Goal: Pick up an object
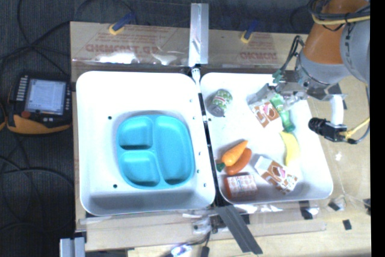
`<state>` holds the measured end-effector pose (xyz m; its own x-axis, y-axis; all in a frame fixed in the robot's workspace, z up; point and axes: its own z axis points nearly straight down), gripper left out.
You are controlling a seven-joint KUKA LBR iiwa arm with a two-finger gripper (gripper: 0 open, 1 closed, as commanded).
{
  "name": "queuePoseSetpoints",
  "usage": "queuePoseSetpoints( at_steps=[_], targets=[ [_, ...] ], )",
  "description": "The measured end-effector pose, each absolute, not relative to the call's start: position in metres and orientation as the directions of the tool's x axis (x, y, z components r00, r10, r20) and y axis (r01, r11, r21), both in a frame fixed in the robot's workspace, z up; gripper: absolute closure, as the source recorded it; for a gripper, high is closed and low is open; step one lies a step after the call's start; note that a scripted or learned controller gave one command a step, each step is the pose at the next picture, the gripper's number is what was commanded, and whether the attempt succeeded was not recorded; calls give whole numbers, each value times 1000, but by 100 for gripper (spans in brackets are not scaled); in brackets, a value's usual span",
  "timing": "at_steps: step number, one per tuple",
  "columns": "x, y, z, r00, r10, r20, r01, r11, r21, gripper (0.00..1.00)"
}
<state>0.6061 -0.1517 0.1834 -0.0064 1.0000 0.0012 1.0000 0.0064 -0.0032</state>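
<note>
Nearest the lower rim of the right bin (325,186) lie a can (240,185) and a carton (280,176). Open floor is left mid-bin, beside the carrot (234,156). The hand (278,92) is seen over a packet (266,112) near the far right corner; whether it is apart or together cannot be told.

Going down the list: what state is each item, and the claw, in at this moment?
blue tray: flat in left bin, compartments bare.
carrot: lying on its side, right bin.
banana: lying loose, right bin.
round can: tipped on its side.
claw: low over the right bin's far end.
</note>
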Motion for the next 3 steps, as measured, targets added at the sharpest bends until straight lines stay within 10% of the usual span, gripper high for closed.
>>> queuePoseSetpoints(
  at_steps=[1, 2, 3],
  targets=[
    [622, -178, 113, -233, 973, 3, 973, 233, 1, 0],
    [574, -160, 131, -203, 979, 2, 979, 203, -2, 0],
    [613, -185, 96, -293, 956, 2, 956, 293, 1, 0]
  ],
)
